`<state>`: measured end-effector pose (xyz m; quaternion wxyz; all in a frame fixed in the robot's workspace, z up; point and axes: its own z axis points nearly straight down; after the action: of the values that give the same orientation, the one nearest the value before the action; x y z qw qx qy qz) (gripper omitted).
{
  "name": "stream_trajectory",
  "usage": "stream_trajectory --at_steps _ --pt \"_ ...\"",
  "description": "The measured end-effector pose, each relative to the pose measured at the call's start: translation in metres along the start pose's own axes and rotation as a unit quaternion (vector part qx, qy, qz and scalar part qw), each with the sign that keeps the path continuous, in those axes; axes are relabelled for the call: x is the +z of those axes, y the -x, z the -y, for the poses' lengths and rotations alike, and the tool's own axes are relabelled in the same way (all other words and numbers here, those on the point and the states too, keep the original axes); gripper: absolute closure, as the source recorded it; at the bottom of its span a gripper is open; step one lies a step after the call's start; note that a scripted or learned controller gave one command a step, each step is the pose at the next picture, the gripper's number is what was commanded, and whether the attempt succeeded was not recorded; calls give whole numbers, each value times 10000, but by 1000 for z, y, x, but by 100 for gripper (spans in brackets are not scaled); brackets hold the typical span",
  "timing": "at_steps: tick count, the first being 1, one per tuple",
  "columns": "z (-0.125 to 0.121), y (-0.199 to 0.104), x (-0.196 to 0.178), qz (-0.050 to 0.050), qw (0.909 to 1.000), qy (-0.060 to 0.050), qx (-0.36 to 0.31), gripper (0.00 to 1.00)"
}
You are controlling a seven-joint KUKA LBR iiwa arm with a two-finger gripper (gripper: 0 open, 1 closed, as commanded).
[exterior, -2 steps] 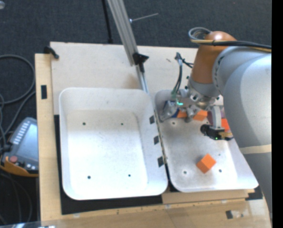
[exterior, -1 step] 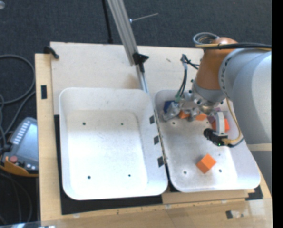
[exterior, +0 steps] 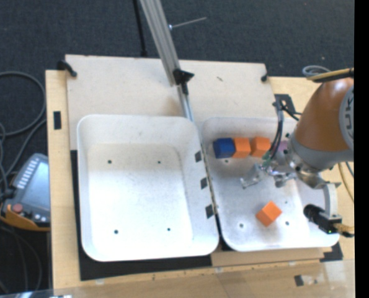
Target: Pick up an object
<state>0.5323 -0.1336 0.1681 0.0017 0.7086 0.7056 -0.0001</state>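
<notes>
The right bin [exterior: 234, 238] holds a blue block [exterior: 223, 148] with two orange blocks beside it in a row, one in the middle [exterior: 242, 148] and one further right [exterior: 260, 146]. A third orange block [exterior: 269, 213] lies alone nearer the front. My gripper [exterior: 253, 179] hangs low over the bin's middle, below the row and above the lone orange block. Nothing shows between its fingers. The arm's orange band and grey wrist cover the bin's right side.
The left bin [exterior: 141, 185] sits beside the right one. A slanted metal pole [exterior: 162, 39] runs from the top to the gap between the bins. Cables and a pendant [exterior: 29, 191] lie on the floor at left.
</notes>
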Motion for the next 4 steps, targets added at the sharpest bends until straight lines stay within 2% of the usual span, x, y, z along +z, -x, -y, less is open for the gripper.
stream_trajectory --at_steps 1,2,3,4 --pt "5 -13 -41 -7 10000 17 -35 0" --pt "-94 -15 75 -8 10000 -5 -42 0" --pt "-132 -32 70 14 9998 -182 -1 0" --pt "-132 -30 61 35 9998 -209 -38 100"
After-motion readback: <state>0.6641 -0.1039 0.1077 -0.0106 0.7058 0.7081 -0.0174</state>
